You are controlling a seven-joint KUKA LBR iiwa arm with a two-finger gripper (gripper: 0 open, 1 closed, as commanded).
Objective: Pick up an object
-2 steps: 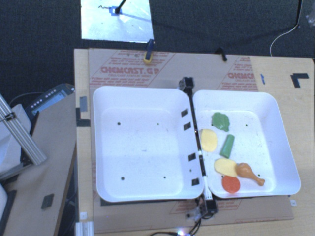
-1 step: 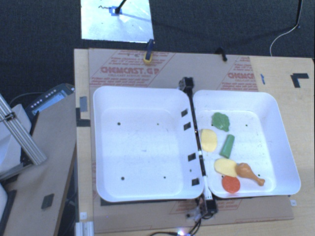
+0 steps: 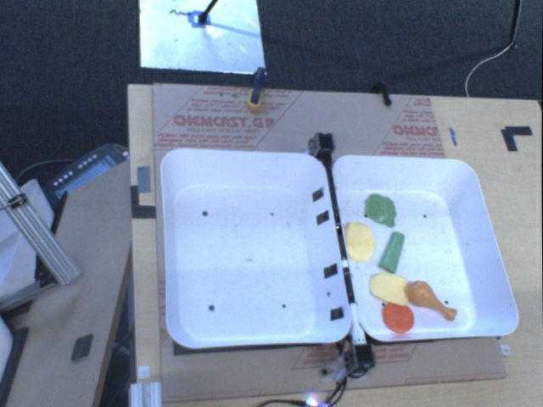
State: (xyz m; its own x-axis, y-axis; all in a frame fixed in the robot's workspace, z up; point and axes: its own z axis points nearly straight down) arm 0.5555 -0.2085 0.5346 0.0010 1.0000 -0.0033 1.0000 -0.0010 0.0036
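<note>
The right bin (image 3: 475, 219) holds several toy foods. A green leafy piece (image 3: 381, 209) lies near its upper left. Below it sit a pale yellow piece (image 3: 360, 241) and a green cylinder (image 3: 392, 252). Lower down, a second yellow piece (image 3: 389, 289) touches a brown drumstick (image 3: 430, 299), and a red-orange round piece (image 3: 398, 318) rests by the bin's front wall.
The left bin (image 3: 246, 253) adjoins the right one along a clipped seam (image 3: 335, 244). Both stand on a cardboard sheet (image 3: 339, 121). A metal plate (image 3: 201, 22) lies at the back, and a grey device (image 3: 85, 170) sits at the left.
</note>
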